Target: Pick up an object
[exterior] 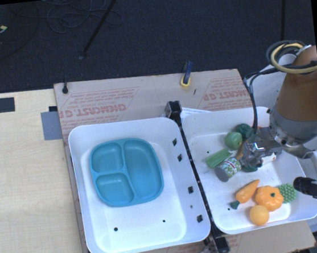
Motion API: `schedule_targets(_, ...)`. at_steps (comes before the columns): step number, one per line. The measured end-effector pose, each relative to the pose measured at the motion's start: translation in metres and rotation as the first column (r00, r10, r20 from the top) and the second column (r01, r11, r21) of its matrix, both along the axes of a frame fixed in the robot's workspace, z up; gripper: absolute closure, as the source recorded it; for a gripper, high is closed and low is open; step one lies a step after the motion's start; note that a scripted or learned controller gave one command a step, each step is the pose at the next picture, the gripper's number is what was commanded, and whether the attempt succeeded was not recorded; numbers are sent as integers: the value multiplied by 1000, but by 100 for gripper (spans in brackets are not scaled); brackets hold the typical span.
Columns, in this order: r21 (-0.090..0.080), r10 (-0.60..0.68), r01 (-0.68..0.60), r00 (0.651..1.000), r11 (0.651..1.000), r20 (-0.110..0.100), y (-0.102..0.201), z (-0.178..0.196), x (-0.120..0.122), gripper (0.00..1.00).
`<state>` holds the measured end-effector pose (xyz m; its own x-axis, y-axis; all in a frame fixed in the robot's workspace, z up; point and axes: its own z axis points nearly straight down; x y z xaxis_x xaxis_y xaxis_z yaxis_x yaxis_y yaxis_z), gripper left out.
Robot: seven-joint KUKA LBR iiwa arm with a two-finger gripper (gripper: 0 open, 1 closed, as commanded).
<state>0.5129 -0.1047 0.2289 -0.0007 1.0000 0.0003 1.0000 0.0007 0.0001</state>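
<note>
- While the arm (299,97) reaches in from 3 o'clock, its gripper (254,152) sits low in the right bin (298,214), near that bin's middle.
- Whether the gripper is spread or pressed together, I cannot tell: the metal parts blur into the clutter around them, and nothing is plainly seen caught in it.
- A small labelled jar (228,169) lies on its side just at the gripper's 8 o'clock, perhaps touching it.
- A long green piece (218,157) lies just beside the jar, at its 11 o'clock.
- A round light green fruit (233,139) sits at the gripper's 10 o'clock, with a darker green item (243,130) just beside it at 1 o'clock.
- A carrot (247,191) lies towards 6 o'clock of the gripper, apart from it.
- An orange pumpkin-like toy (268,196) touches the carrot's right end, and a yellow-orange ball (259,215) rests just at its 7 o'clock.
- A green knobbly piece (288,193) sits just at the pumpkin toy's 3 o'clock.
- The left bin (96,228) holds a blue divided plate (127,171) above its middle.
- Both bins rest on cardboard (121,102) on the bench (26,214).
</note>
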Motion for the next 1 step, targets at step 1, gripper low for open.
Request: schedule_targets(1, 2, 2, -2, 1000, 1000, -5, 45, -12, -5, 100)
